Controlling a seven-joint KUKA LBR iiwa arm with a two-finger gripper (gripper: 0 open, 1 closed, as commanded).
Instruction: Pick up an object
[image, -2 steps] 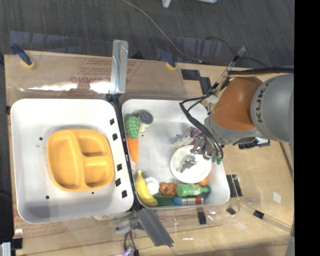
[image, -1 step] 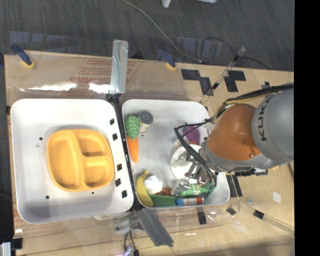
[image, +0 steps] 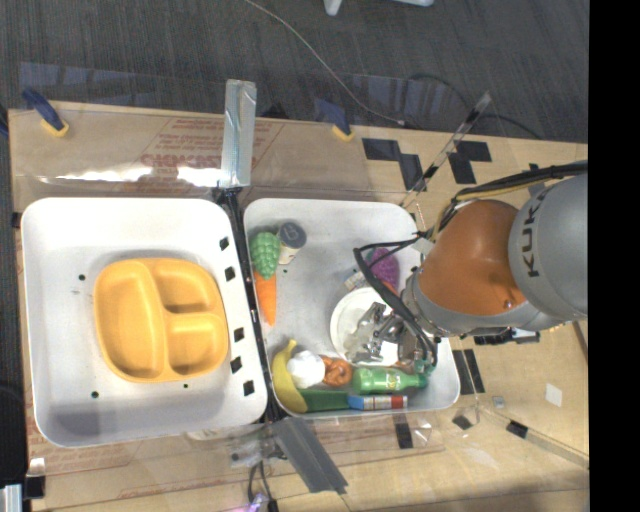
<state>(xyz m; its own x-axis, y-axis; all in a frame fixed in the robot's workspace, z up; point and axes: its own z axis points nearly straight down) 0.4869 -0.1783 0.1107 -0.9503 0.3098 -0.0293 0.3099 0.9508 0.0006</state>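
While cardboard (image: 300, 140) backs the bins, dark carpet (image: 150, 40) lies beyond.

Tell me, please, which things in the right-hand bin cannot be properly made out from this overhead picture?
- End effector, camera view: metal parts blur over the round white plate; what it holds, if anything, cannot be told.
- Purple object: partly hidden by black cables and the grey arm with orange band.
- Green plastic bottle: label too small to read.
- Small grey round object above the toy carrot: too small to identify.
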